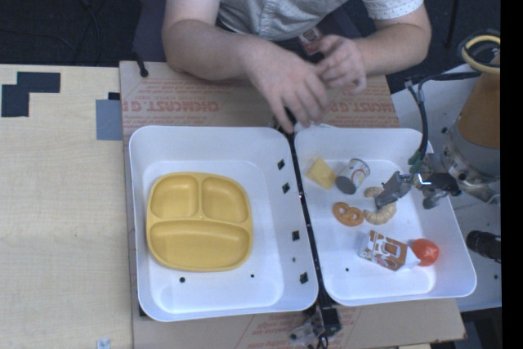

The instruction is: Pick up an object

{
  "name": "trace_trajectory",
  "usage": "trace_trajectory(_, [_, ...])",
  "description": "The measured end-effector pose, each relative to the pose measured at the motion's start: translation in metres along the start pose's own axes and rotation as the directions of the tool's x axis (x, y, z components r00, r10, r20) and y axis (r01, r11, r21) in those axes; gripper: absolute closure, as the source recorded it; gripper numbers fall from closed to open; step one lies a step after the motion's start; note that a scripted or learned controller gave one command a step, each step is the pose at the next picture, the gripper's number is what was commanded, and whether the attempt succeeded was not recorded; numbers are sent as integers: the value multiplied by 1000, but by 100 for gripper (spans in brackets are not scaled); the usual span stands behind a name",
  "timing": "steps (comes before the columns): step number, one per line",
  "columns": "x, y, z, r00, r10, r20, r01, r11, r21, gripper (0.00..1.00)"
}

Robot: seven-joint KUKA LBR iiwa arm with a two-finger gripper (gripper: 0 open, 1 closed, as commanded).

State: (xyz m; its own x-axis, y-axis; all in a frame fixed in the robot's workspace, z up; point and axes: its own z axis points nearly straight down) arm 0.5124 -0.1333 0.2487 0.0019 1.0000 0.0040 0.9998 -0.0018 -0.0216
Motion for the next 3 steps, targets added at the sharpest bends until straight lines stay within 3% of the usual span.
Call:
trace_trajectory(1, [0, 2, -6, 1000, -2, 2, 2, 1000, -11, 0])
trace_trajectory(2, [3, -5, 57, 1000, -2, 0, 2, 1000, -8, 0])
trace_trajectory(3, [6, 4, 112, 1000, -1, 0, 1, 1000, -8, 0])
